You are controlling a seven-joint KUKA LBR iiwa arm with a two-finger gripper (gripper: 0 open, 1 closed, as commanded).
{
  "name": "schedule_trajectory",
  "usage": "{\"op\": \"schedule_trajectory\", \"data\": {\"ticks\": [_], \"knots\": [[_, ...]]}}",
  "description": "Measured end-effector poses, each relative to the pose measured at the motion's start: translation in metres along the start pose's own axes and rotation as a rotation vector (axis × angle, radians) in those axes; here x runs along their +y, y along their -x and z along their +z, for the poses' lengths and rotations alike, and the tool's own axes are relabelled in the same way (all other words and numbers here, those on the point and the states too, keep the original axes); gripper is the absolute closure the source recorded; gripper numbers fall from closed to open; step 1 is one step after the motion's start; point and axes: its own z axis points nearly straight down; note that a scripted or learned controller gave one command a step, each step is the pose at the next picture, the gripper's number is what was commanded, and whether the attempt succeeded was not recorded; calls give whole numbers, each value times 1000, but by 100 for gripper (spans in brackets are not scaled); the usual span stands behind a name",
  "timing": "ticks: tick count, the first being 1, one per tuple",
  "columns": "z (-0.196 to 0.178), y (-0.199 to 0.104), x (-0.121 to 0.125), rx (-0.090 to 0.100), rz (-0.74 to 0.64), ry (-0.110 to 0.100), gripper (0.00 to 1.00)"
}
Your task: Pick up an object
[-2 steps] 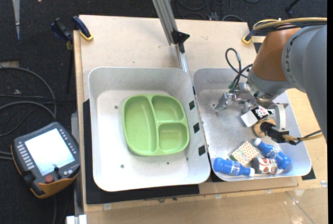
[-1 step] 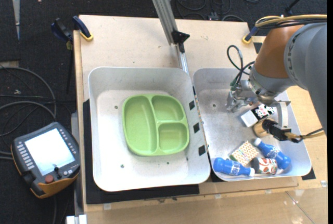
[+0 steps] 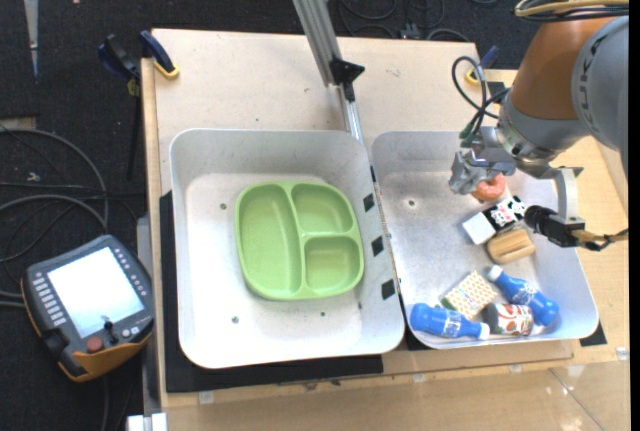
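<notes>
My gripper (image 3: 470, 173) hangs low over the back of the right bin (image 3: 420, 169). A small orange-red object (image 3: 490, 188) lies right against its lower right side; I cannot tell whether it is gripped or only touched. Just in front of it lie a black-and-white spotted piece (image 3: 509, 212), a white block (image 3: 478, 227) and a tan block (image 3: 511, 245). Along the bin's front edge are a checkered pad (image 3: 470, 295), a blue bottle (image 3: 444, 321), a second blue bottle (image 3: 526, 292) and a red-and-white can (image 3: 512, 319).
The left bin (image 3: 200, 219) holds a green divided plate (image 3: 300, 239). A slanted metal pole (image 3: 315, 14) rises from the back between the bins. A black cable end (image 3: 560, 227) dangles from the arm over the right bin's right side.
</notes>
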Motion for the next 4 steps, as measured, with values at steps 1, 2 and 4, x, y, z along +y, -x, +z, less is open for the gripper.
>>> {"op": "schedule_trajectory", "data": {"ticks": [1,2,4], "knots": [[-43,2,4,0,-1,0,100],[-62,1,5,1,-1,-3,100],[-48,-100,-39,4,-5,-9,100]]}}
